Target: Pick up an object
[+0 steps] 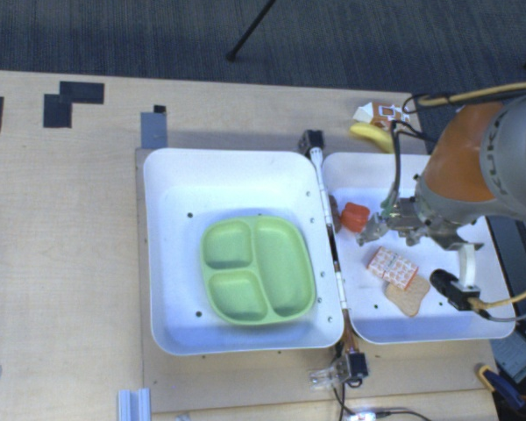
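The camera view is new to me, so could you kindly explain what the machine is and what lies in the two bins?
One camera looks down at a slant on a wooden bench. The grey arm with the orange band is a robot reaching in from the right; its gripper hangs over the right bin. That bin holds a small red block, a pink patterned piece and a tan slice. The left bin holds a green divided plate. I cannot tell whether anything is held.
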